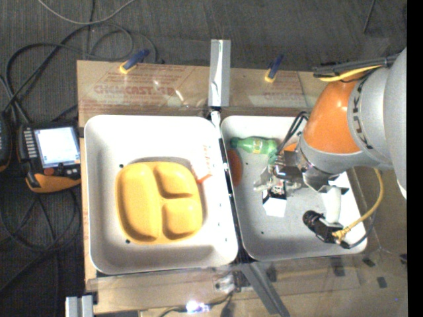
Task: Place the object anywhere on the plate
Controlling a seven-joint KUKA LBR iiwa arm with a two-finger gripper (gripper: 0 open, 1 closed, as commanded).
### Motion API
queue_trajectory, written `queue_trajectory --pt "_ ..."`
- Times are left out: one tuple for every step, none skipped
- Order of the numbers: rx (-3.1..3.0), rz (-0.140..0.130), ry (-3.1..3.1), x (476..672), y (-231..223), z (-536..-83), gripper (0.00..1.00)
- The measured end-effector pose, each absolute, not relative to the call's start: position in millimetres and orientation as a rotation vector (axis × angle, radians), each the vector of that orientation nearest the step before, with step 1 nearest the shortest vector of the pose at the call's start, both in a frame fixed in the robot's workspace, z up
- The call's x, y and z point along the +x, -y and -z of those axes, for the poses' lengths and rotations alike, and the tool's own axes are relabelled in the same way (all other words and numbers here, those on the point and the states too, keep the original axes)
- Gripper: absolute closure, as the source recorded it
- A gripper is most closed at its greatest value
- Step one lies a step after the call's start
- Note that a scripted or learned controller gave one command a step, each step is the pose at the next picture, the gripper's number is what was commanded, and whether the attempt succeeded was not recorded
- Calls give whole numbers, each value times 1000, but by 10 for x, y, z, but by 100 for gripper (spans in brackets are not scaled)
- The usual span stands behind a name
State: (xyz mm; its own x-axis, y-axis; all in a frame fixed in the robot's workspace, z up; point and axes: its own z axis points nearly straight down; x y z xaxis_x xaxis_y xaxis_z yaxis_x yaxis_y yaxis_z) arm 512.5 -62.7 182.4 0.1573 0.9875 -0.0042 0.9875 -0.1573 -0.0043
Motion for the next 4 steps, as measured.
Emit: queue_trajectory --pt "-2399 -8 2024 5158 448 -1821 100" --pt "-2218 -8 2223 5342 -311 -1821 100" --pt "-2217 -9 2222 5386 -1088 -1853 100" --pt "-2219 -9 2222 5387 -1085 -1856 0"
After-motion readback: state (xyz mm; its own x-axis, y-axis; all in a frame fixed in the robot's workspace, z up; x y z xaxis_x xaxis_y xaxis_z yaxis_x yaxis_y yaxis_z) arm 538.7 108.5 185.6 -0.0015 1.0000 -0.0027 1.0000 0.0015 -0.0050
